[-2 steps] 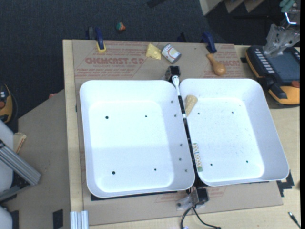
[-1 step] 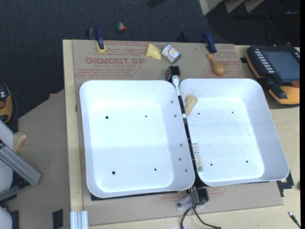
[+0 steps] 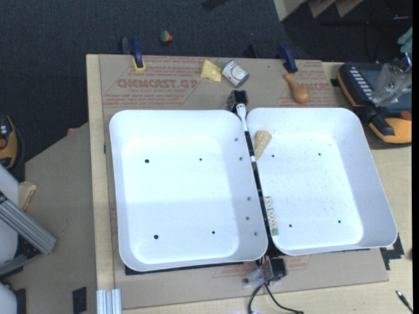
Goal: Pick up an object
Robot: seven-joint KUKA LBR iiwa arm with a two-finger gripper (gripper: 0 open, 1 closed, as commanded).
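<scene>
A small orange-and-green ball (image 3: pixel 166 36) lies on the dark carpet beyond the bench. The brown cardboard sheet (image 3: pixel 163 84) under the bins has red print, and two blue clamps pin its far edge, one on the left (image 3: pixel 137 52) and one further right (image 3: pixel 285 57).

The left bin (image 3: pixel 124 175) is shallow, smooth white plastic with rounded corners, and four small black dots mark its floor. Behind it on the cardboard lie a yellow wedge-shaped piece (image 3: pixel 211 71) and, just beside that, a small white boxy item (image 3: pixel 234 73).

A thin black bar (image 3: pixel 251 165) runs along the seam where the two bins meet, with a narrow printed strip (image 3: pixel 270 216) near its lower end.

The right bin (image 3: pixel 373 182) has the same shape and also shows four dots, but its floor is dusted with fine dark specks. One object lies in it: a tan, cone-shaped piece (image 3: pixel 262 140) in the far left corner, close against the seam. Behind this bin, a glossy brown item with a short handle (image 3: pixel 296 89) rests on the cardboard.

How the gripper stands, apart or together, cannot be told here
</scene>
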